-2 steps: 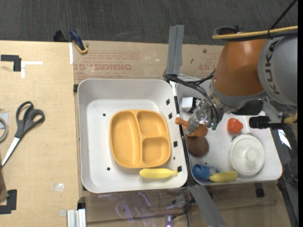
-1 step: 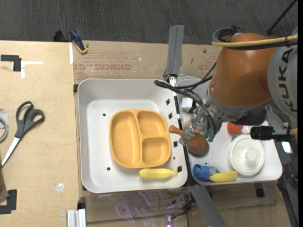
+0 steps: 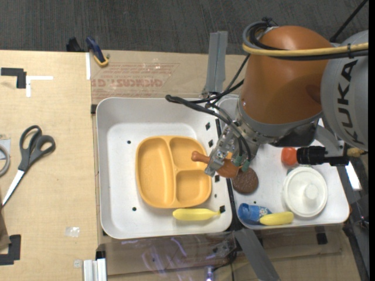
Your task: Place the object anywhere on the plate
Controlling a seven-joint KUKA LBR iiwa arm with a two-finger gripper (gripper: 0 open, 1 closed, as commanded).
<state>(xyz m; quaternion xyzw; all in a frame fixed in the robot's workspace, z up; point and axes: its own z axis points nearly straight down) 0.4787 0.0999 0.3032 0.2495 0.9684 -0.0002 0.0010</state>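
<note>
We saw the arm (image 3: 293,81) reaching in over the seam between the two white bins, its jaws pointing down at the right edge of the yellow plate (image 3: 173,171). The gripper (image 3: 218,164) was clenched on a brown object (image 3: 206,158) with a rounded end and a thin handle; the rounded end hung over the plate's upper right compartment, close to its right rim, while the handle ran back between the fingers. Whether the object touched the plate, we could not tell.

The plate, divided into three compartments, lay in the middle of the left bin (image 3: 111,174). A yellow banana (image 3: 196,214) lay just beyond the plate's lower edge, near the bin's lower right corner.

In the right bin (image 3: 337,215), a dark brown round cookie (image 3: 245,181) sat near the left wall, just beside the jaws. A white lidded bowl (image 3: 305,192) stood toward the right side, an orange item (image 3: 289,155) above it. A blue item (image 3: 251,212) and a second yellow piece (image 3: 276,218) lay together along the lower edge.

On the surface (image 3: 53,215) left of the bins, scissors (image 3: 26,157) lay well apart from everything else.
</note>
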